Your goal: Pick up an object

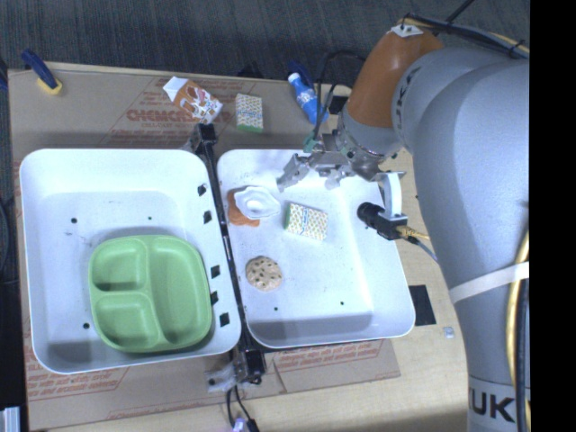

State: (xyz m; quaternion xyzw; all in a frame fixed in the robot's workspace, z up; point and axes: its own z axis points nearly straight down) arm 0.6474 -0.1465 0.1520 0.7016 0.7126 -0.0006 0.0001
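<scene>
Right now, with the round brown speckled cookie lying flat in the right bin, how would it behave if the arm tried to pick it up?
The round brown speckled cookie looks thin and flat, so it probably offers little edge to grip. It seems small, likely light, and may slide on the smooth white right bin if nudged. If real, it could crumble.

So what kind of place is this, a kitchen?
Probably a robot test lab, not a kitchen. A big grey robot arm reaches over two white bins on cardboard, holding toy-like things: a green divided plate and a cookie.
</scene>
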